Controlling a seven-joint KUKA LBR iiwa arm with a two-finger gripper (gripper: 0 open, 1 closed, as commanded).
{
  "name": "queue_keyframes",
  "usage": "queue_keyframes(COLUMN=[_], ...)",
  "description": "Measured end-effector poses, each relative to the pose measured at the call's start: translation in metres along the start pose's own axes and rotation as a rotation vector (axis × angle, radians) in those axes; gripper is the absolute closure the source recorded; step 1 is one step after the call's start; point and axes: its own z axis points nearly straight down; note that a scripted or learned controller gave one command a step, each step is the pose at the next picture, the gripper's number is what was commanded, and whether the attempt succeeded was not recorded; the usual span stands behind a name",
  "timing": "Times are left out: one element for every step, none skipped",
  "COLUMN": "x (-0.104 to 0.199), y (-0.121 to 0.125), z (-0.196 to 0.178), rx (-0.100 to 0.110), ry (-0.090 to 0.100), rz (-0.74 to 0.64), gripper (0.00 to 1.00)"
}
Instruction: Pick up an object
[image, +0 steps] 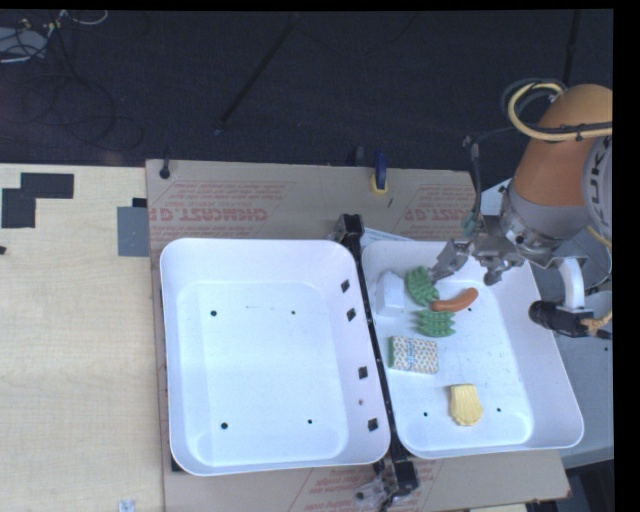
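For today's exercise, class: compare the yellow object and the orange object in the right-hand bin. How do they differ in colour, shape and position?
The yellow object is pale yellow and stubby, a blocky lump; the orange object is orange-red, long and thin, lying at a slant. The yellow one sits alone near the bin's front edge; the orange one lies further back, beside two green pieces, close under the gripper. Both rest on the floor of the right bin, and neither is between the gripper's fingers.
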Motion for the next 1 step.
queue_keyframes(x=[0.103], y=[-0.0067], z=[0.0265], rx=[0.004], ry=[0.004], rz=[-0.008], gripper=[0.0])
